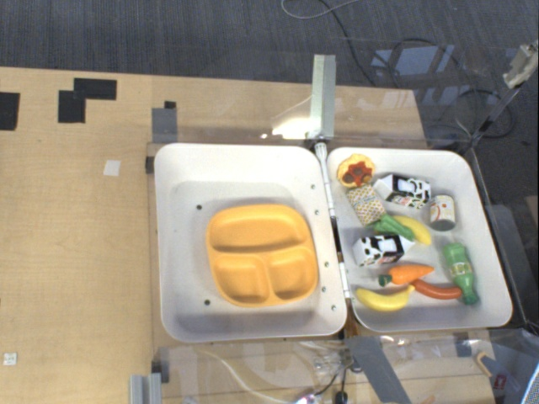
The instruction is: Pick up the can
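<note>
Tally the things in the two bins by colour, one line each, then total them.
Yellow: 4, tray, two bananas, cup
Black-and-white: 2, cartons
Green: 2, bottle, leafy piece
Orange-red: 2, carrot, chilli
Grey: 1, can
Patterned tan: 1, cone
Total: 12

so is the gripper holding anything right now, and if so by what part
Nothing is held. The can lies on its side in the right bin, beside the black-and-white carton, with no fingers on it.
</note>
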Tool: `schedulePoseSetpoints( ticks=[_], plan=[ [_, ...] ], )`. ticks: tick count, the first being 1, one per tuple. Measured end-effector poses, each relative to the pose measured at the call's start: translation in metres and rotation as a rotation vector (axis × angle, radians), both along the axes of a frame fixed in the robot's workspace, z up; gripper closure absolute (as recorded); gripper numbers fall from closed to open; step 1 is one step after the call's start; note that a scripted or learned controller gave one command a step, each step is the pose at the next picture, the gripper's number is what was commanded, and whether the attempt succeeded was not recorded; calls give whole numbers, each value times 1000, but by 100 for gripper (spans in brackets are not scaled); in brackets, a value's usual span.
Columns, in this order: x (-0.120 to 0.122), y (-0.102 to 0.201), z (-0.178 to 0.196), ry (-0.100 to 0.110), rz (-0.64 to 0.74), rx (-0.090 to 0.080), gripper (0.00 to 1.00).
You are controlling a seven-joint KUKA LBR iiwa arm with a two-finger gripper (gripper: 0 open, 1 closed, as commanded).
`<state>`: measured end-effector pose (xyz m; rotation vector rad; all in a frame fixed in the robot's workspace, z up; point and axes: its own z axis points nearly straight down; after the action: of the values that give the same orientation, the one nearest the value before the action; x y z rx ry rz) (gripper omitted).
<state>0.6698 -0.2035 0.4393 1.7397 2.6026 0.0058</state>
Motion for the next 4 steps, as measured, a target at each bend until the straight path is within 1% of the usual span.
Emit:
schedulePoseSetpoints(
  ticks=[1,2,3,4],
  plan=[
    [0,9,-2,2,-91,2,100],
    [1,11,12,-7,-86,0,100],
    [-55,-2,-1,2,150,-1,100],
    [0,0,-1,1,353,-3,100]
  ],
)
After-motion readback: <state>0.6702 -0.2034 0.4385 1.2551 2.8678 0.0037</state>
